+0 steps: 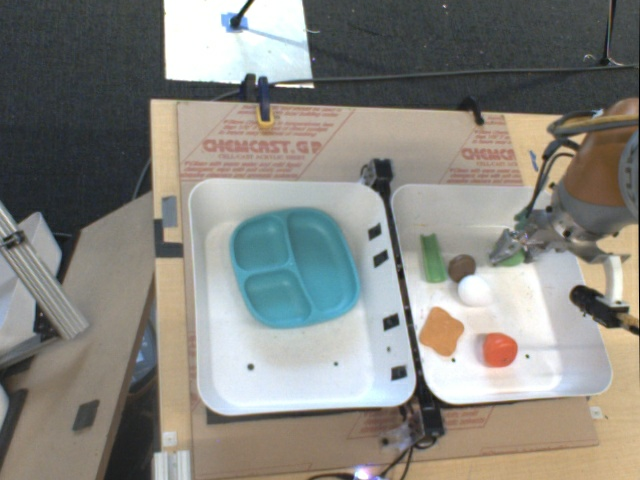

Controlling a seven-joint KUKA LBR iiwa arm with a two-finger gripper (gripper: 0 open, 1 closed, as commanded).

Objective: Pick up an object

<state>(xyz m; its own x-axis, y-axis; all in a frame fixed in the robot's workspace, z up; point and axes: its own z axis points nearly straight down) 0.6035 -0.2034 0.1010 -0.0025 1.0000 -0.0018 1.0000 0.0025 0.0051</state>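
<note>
Green stick point(432, 257) lies lengthwise, near-vertical.

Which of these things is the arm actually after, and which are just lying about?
Could be picked, all in the right bin:
green stick
brown ball
white egg
orange piece
red tomato
The gripper hovers over this bin.

Just lying about:
teal divided plate in the left bin

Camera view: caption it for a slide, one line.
Gripper hovers in right bin near green stick, brown ball, white egg; teal tray fills left bin.
</note>
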